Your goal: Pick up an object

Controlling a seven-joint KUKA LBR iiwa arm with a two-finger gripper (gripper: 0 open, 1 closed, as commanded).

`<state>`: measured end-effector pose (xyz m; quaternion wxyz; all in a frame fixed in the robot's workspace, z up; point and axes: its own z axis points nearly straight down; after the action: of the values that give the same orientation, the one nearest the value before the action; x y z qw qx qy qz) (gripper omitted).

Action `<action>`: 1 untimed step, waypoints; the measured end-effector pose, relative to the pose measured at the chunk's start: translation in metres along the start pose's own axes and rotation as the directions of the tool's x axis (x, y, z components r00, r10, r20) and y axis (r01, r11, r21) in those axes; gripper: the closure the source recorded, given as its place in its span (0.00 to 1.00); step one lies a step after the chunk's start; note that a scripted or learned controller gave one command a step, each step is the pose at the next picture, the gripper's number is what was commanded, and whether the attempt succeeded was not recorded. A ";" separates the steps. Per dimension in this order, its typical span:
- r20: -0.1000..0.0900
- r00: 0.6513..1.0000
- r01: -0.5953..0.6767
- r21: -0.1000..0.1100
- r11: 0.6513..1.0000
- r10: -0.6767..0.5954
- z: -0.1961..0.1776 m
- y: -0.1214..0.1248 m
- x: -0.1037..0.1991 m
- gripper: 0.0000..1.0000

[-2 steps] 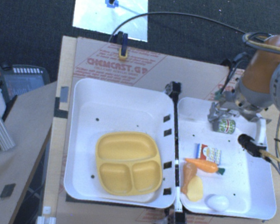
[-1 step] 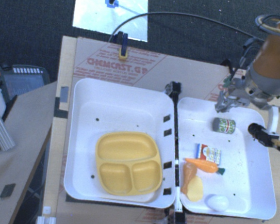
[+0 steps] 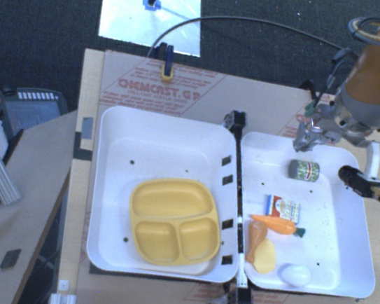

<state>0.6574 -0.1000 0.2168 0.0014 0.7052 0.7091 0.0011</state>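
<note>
Two shallow white bins sit side by side on the bench. The left bin carries a yellow divided tray toward its front edge. The right bin carries the loose items: a small can lying on its side near the back edge, a small carton at mid-bin, a toy carrot touching the carton's front side, and a yellowish piece beside a white egg-shaped piece at the front edge. The gripper hangs over the back edge of the right bin, just above and behind the can; whether it is spread or pressed together cannot be told from this angle, and nothing is seen pinched in it. Judged from this position, the can is the likely target. Risks: the can is round and lies on its side, so an off-centre descent could roll it away toward the bin wall. A descent this close to the back rim could also strike the rim. Closing along the can's axis may let it slip out.
</note>
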 end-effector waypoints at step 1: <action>-0.002 1.000 0.003 0.003 1.000 -0.003 -0.012 -0.016 0.054 1.00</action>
<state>0.6414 -0.0462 0.2288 -0.0001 0.7041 0.7101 0.0008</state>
